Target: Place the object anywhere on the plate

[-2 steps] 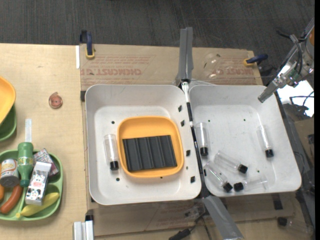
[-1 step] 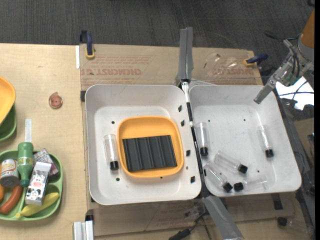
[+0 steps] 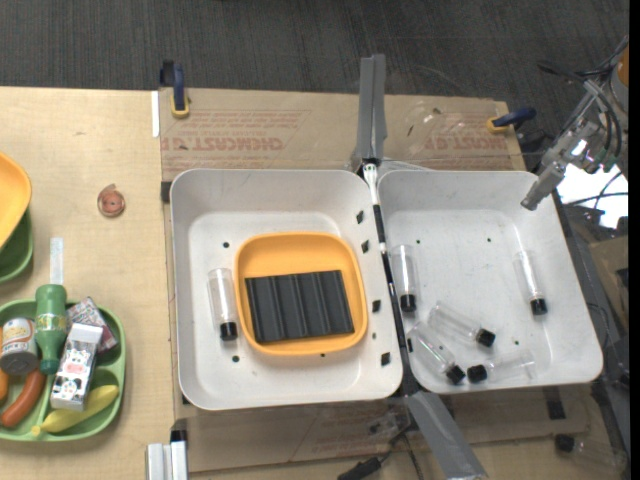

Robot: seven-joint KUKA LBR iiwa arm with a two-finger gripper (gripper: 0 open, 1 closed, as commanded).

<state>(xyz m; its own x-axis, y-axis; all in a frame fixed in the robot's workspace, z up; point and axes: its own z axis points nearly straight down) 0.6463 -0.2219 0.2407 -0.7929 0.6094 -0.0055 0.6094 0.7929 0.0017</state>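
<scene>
An orange plate [image 3: 300, 253] rests in the left bin [image 3: 200, 208], and a black ridged block [image 3: 300, 305] lies flat on its middle. A clear tube with a black cap [image 3: 221, 304] lies in that bin just left of the plate. Several more clear tubes with black caps lie in the right bin [image 3: 470, 218]: one along its left wall [image 3: 403, 278], one near the right wall [image 3: 529, 281], and a cluster at the front [image 3: 455, 343]. My gripper [image 3: 533, 198] hangs over the right bin's far right corner, away from all the tubes.
A metal divider post [image 3: 371, 108] stands between the bins at the back. Clamps [image 3: 176, 90] hold the cardboard behind. On the wooden table to the left sit a green tray of toy food [image 3: 60, 378] and an orange bowl [image 3: 10, 208].
</scene>
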